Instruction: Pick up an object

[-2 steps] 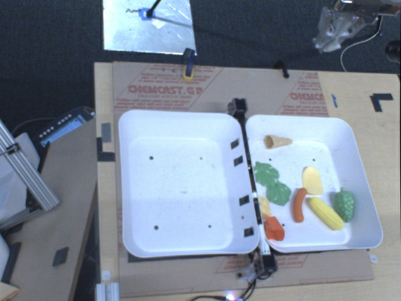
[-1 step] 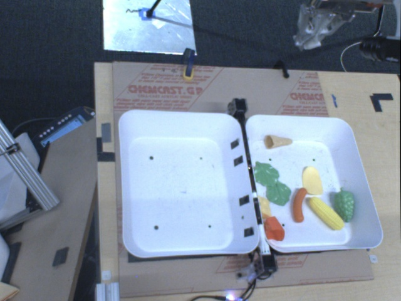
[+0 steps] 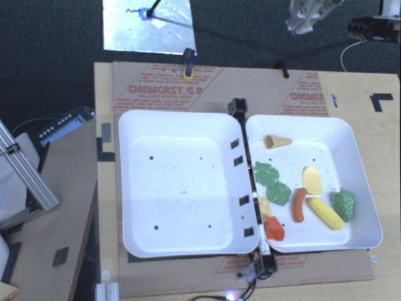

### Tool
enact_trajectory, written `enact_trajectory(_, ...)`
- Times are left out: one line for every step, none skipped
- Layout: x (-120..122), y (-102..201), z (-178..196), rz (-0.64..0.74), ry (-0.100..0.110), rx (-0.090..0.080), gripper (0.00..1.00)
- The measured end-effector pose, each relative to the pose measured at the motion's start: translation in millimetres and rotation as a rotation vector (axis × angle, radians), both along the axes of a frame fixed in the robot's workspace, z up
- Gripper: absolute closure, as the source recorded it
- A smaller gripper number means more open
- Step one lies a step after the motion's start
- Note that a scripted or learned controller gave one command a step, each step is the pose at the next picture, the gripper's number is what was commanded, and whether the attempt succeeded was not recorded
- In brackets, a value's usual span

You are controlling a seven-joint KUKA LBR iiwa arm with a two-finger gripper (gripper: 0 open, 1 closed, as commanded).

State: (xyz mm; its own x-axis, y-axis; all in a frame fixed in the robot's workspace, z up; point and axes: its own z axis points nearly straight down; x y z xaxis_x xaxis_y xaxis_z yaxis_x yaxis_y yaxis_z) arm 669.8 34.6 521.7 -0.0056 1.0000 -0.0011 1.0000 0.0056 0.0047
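Well below our claw point(image 3: 307, 11), which hangs high beyond the counter point(image 3: 106, 168) with its grip state impossible to tell, the toy food sits in the right bin point(image 3: 360, 162), so we judge the approach unstarted: descend over the sausage point(image 3: 299, 204).

Red block lettering reading "CHEMCAST GP" is printed on the brown protective sheet point(image 3: 207, 83) that covers the bench, directly behind the left white bin point(image 3: 178, 184). The same red lettering recurs behind the right white bin point(image 3: 313, 180), set inside diagonal red line patterns, but there it is too faint and cropped to read in full. Further red print on the sheet, in front of the left white bin near its front right corner, is too small to make out.
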Motion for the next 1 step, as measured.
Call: enact_trajectory(-1.5, 34.8, 0.1, 0.002, 0.001, 0.002, 1.00)
